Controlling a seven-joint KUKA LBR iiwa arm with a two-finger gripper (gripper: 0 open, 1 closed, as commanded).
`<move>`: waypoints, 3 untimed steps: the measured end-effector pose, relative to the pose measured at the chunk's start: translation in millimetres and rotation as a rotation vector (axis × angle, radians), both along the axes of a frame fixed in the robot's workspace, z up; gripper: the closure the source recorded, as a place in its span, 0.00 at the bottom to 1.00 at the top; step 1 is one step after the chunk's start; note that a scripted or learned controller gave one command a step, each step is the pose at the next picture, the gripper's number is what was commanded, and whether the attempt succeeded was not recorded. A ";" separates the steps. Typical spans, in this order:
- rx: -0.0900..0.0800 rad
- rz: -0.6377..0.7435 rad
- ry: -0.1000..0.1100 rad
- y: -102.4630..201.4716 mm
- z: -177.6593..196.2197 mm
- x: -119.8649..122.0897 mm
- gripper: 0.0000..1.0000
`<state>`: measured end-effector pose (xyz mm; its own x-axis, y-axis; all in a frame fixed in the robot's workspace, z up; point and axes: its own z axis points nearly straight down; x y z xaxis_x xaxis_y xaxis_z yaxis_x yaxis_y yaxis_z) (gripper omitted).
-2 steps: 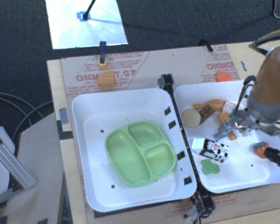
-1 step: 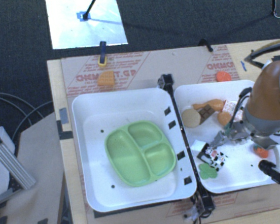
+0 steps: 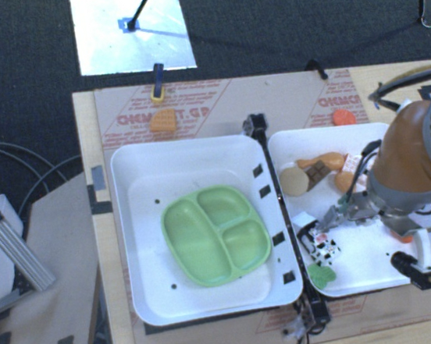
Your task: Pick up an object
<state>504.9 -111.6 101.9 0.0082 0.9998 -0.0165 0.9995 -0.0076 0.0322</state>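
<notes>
End effector low near right bin left edge, jaw state unclear; centre over spotted toy, descend straight.

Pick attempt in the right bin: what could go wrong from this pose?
1. The end effector sits low at the right bin's left side, with the black-and-white spotted toy and a green piece close together. It may nudge or catch both.
2. These items lie close to the divider wall between the bins, so a descent could clip it.
3. The tan and brown items lie close to the arm's wrist, which could sweep them.
</notes>
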 end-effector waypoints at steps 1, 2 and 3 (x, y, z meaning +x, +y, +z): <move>0.023 0.027 0.019 151.9 87.9 22.3 0.00; 0.016 0.006 0.034 111.3 82.2 -19.5 0.00; 0.014 0.002 0.030 39.0 82.7 -18.5 0.00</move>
<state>486.4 -72.7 184.6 0.0062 1.0000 -0.0029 1.0000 -0.0062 0.0021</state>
